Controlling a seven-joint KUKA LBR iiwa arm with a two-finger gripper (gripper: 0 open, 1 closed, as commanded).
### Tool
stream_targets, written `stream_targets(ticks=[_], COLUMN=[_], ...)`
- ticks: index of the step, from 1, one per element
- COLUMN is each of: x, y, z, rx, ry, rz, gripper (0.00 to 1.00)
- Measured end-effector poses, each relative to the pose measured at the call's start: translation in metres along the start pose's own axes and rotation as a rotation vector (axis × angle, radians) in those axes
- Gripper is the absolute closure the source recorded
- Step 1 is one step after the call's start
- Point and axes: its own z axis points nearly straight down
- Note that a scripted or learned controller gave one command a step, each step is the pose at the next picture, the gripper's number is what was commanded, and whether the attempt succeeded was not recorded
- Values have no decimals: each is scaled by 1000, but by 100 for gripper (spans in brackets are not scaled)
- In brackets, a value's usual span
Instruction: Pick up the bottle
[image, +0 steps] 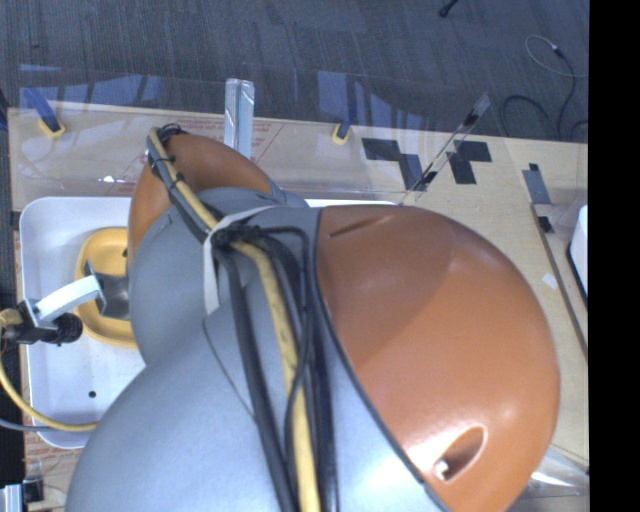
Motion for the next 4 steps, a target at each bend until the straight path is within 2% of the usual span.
stream_targets(ticks=[1, 2, 3, 4], x=[-13, -18, 20, 64], y=[52, 98, 29, 42], z=[44, 110, 113, 113], rx=[3, 4, 1, 4], ry=[-8, 6, -3, -6], rz=[-31, -28, -85, -63], gripper=[0, 0, 0, 0])
